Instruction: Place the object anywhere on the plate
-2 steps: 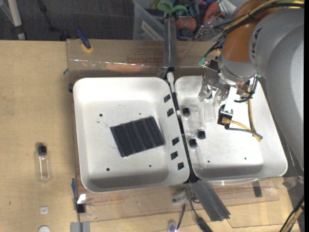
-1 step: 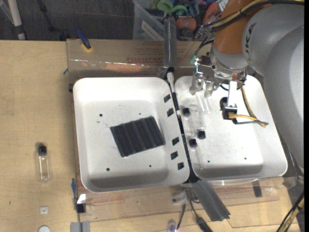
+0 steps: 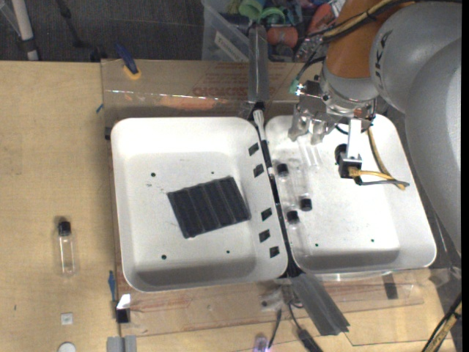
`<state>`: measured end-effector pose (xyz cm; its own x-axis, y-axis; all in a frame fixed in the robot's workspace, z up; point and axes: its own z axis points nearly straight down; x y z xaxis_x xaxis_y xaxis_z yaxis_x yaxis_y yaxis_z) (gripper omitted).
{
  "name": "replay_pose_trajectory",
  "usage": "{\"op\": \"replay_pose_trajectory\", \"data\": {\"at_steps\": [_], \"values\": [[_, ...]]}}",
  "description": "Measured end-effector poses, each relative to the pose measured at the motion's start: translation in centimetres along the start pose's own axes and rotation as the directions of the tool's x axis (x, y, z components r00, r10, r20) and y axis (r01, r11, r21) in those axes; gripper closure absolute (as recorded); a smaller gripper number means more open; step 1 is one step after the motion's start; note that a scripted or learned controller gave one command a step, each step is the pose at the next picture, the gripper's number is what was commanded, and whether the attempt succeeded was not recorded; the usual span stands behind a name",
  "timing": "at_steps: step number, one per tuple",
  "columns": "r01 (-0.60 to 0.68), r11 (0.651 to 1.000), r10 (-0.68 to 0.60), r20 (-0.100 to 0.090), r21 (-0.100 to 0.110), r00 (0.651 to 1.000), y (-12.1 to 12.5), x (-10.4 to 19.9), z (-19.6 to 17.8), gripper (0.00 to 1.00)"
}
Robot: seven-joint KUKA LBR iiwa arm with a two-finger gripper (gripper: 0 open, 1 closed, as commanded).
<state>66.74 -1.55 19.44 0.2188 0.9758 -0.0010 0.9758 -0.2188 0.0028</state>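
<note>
A dark ribbed rectangular plate [image 3: 209, 206] lies flat in the left bin [image 3: 139, 145], slightly turned. In the right bin [image 3: 381, 226], close to the divider, lie clear vial-like objects with black caps: one cap [image 3: 282, 169] is nearer the back and the other [image 3: 304, 204] nearer the front. Their see-through bodies are hard to make out against the white floor. My gripper [image 3: 307, 129] hangs over the back left part of the right bin, behind the clear objects. Its two fingers stand apart and nothing shows between them.
A yellow-and-black cable piece [image 3: 359, 173] trails from the wrist over the right bin. A clear box of colourful toys [image 3: 278, 6] stands behind the bins. One loose vial [image 3: 66, 246] lies on the wooden bench, left of the bins. Black clips [image 3: 265, 215] line the divider.
</note>
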Motion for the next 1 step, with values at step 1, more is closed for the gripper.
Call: {"op": "replay_pose_trajectory", "data": {"at_steps": [1], "values": [[-0.018, 1.0, 0.018, 0.0, 0.005, 1.0, 0.21, -1.49, 1.03, 1.0]]}}
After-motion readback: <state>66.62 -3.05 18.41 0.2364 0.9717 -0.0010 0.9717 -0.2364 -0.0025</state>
